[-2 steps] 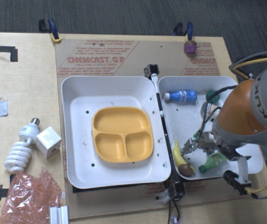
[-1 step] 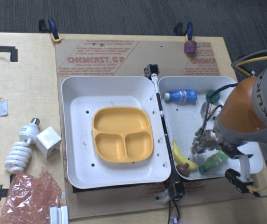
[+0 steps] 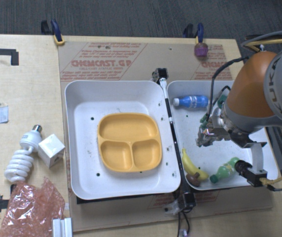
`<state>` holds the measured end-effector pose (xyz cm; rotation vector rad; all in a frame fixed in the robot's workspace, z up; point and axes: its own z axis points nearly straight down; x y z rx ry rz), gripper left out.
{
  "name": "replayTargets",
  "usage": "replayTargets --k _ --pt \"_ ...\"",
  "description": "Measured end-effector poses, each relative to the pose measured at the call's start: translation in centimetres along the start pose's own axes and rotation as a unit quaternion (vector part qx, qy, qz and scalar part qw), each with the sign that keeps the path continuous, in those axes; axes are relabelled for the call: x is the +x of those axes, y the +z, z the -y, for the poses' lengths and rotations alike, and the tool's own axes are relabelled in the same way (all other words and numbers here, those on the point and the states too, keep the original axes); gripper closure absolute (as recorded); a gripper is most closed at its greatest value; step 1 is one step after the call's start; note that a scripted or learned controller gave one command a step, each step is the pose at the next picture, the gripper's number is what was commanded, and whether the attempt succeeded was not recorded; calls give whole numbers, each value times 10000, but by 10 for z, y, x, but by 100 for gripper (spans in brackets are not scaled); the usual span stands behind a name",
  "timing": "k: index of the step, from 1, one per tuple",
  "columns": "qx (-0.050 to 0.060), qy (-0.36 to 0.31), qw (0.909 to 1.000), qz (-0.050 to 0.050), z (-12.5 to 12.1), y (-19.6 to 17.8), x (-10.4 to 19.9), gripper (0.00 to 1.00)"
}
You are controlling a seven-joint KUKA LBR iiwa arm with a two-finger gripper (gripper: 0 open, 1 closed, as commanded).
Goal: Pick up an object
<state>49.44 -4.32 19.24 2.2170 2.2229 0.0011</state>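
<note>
My gripper hangs over the middle of the right bin, seen from above under the orange wrist. A yellow banana lies at the bin's near left, a short way below the gripper. Beside it on the right lies a green bottle. At the bin's far end rests a blue bottle. I see nothing between the fingers.
The left bin holds a yellow divided tray. On the bench at the left lie a spiral light bulb, a small white box and a crumpled reddish bag. A purple object sits behind the bins.
</note>
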Motion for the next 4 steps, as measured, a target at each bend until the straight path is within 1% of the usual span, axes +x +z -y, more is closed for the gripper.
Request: replayTargets --k 1,2,3,4 --pt "7 7 10000 1 -29 0 -31 100" --pt "10 9 10000 -2 17 13 -96 100" --pt "6 15 10000 2 17 -1 -107 100" --pt "7 17 10000 2 17 -5 -122 100"
